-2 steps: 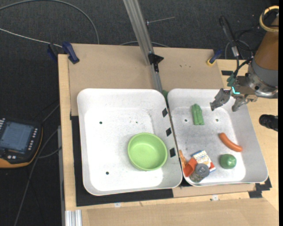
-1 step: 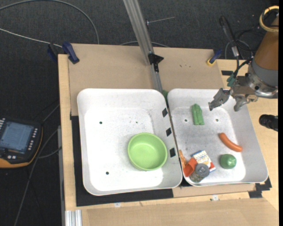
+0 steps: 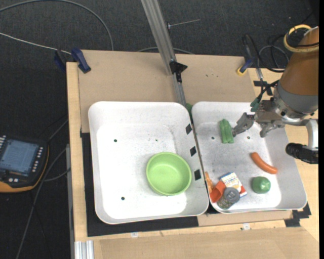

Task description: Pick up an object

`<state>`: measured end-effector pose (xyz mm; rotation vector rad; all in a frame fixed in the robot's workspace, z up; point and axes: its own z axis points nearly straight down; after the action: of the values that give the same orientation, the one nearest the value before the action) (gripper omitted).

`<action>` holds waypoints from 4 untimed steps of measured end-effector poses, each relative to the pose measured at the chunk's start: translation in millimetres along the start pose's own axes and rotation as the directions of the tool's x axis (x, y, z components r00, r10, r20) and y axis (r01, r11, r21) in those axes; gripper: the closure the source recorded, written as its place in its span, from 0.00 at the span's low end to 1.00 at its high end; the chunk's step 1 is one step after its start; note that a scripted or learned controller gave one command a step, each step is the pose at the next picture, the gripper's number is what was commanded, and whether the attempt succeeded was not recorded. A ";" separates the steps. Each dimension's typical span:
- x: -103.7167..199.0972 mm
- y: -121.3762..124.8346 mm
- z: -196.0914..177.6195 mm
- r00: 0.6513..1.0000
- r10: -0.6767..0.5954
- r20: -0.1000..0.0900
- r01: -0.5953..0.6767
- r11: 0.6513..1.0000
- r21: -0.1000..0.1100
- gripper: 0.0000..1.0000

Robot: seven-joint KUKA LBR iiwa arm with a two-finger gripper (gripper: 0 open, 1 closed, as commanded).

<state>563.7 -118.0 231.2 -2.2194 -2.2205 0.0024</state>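
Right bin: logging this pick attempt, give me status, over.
Gripper open above right bin, holding nothing. Green block beside its left finger, untouched. Orange sausage, green ball lie apart, nothing blocking.

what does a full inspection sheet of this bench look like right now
surface: wooden bench bearing a left white bin and a right white bin, side by side
job's things: green block, orange sausage-shaped toy, green ball, small printed box and grey round disc, all in the right bin
clutter: light green bowl in the left bin
grippers: gripper over the right bin's far side, beside the green block, jaws apart, nothing between them
cables: black cables behind the arm; thin grey cable on the floor
surroundings: dark carpet, handheld control pendant at left, blue clamps on the bench edge
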 end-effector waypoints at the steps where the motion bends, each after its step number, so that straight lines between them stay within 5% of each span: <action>1: -4.6 4.1 60.0 1.000 0.001 0.000 -0.001 1.000 0.002 0.00; 2: -1.6 -0.4 122.0 1.000 0.000 -0.001 0.000 1.000 0.003 0.00; 3: -1.8 1.6 108.3 1.000 0.000 0.000 0.000 1.000 -0.004 1.00; 4: 0.0 -2.5 46.9 1.000 0.000 0.001 0.000 1.000 -0.009 1.00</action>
<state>561.1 -117.9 184.4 -2.2242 -2.2254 -0.0060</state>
